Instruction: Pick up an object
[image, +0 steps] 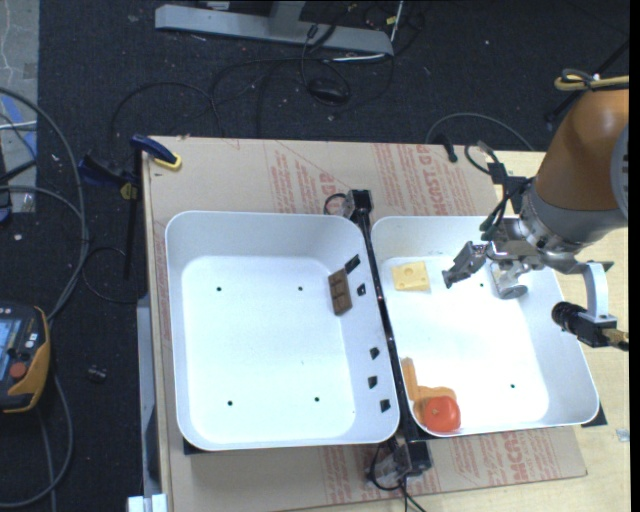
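While the arm (585, 150) hangs over the right bin (540, 350), its gripper (480, 268) sits above the upper floor, just right of the yellow wedge (410, 277) — whether the fingers are open or shut, I cannot tell. Best approach, I'd judge: centre over the wedge, come straight down, close across its flat sides. Left bin (260, 420): smooth white plastic, a brown bar (340, 293) against its right wall. Round red tomato (438, 412) on an orange strip (420, 388) in the right bin's near-left corner — likely to roll.

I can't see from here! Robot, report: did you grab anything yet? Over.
Gripper over right bin, nothing grabbed. Yellow block just beside it. Red ball in near corner. Brown piece in left bin.
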